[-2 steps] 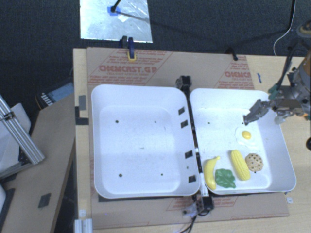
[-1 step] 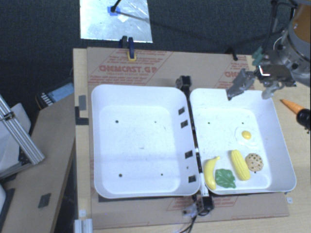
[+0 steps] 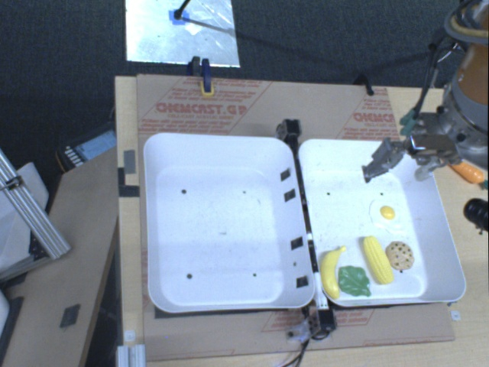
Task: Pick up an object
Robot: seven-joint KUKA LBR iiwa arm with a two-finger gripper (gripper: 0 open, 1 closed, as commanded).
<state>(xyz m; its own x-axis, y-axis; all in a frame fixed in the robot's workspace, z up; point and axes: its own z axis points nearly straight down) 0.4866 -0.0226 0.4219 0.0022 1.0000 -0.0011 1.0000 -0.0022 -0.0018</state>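
Observation:
The right bin holds several toy foods near its front: a fried egg, a yellow banana, a green leafy piece, a corn cob and a brown cookie. My gripper hangs over the back of this bin, above and behind the egg. Its two fingers are spread apart with nothing between them. The arm's grey wrist comes in from the right edge.
The left bin sits beside the right one, with a black divider strip between them. A small orange object lies at the right bin's far right rim. A shiny metal sheet lies behind the bench.

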